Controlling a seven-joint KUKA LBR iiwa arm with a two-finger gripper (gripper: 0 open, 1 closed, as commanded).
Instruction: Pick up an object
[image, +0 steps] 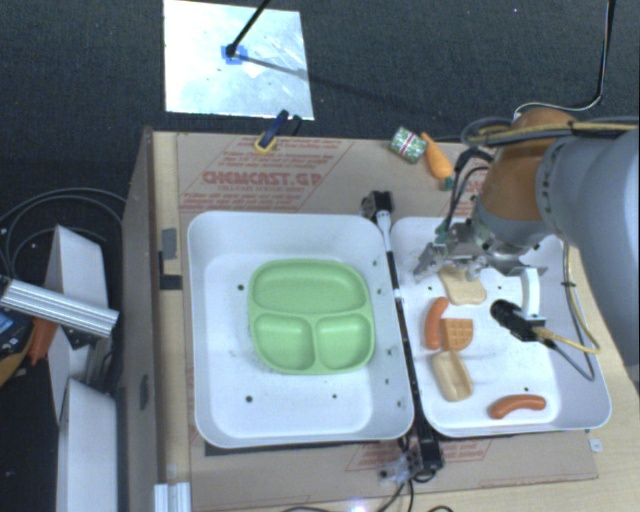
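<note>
Pale bread-shaped toy (464, 290) is seen in the upper part of the right bin (572, 372), lying flat on the bin floor. The tool (447, 256) is placed just above it in the view, at its upper left edge, and contact between them cannot be made out. Whether the tool is released or clenched cannot be told, and nothing is seen grasped in it.

Below the bread-shaped toy, a red-orange sausage (435, 322) is laid upright in the view, touching a small orange waffle piece (458, 333). A tan bun (451, 376) is found just below these, and a second orange sausage (517, 405) is set near the bin's lower edge, apart from the rest. In the left bin (220, 300) a green divided plate (310, 315) is held.
</note>
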